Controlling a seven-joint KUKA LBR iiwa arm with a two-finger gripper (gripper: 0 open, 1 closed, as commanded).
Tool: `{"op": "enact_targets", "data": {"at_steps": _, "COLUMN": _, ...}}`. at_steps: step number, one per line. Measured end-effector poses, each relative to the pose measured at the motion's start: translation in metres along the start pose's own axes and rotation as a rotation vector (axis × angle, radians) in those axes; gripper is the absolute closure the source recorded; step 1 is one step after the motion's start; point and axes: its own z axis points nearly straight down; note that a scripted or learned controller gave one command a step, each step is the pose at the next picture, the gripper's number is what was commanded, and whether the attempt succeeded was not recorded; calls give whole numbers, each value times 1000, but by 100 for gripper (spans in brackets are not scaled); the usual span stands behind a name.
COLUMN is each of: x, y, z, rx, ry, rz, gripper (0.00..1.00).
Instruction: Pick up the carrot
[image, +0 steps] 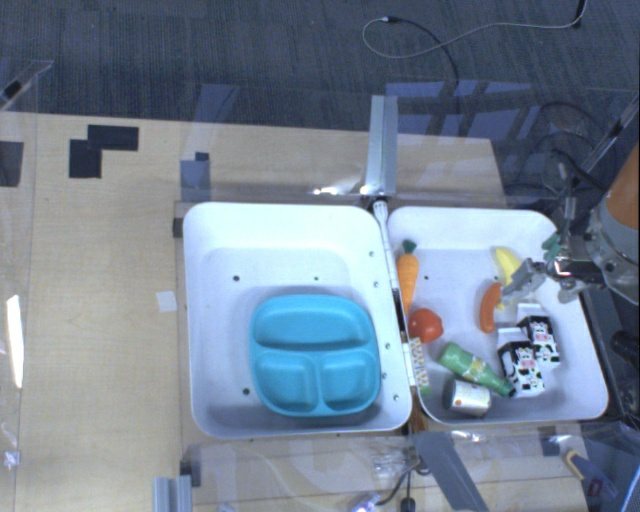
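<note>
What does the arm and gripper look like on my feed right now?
At the right edge, the arm is grey with an orange band. Its wrist is a cluster of grey metal parts with dark cables and a small green bit. The gripper is pale grey metal.

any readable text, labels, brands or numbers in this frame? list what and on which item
No text can be read.
Black-and-white patterned carton in the right white bin: markings show, too small to tell letters.
Strip label on the divider between the bins: print blurred, unreadable.
Green bottle, silver can, orange carrot: no legible label.
</note>
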Motion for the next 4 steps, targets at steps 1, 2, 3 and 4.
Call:
{"op": "enact_targets", "data": {"at_steps": 1, "x": 182, "y": 22, "z": 30, "rx": 1, "ry": 2, "rz": 35, "gripper": 0}}
{"op": "enact_targets", "data": {"at_steps": 2, "x": 182, "y": 23, "z": 19, "rx": -3, "ry": 3, "rz": 36, "gripper": 100}}
{"op": "enact_targets", "data": {"at_steps": 3, "x": 130, "y": -15, "z": 11, "rx": 2, "ry": 1, "rz": 318, "gripper": 100}}
{"op": "enact_targets", "data": {"at_steps": 4, "x": 137, "y": 15, "z": -51, "rx": -1, "ry": 1, "rz": 197, "gripper": 100}}
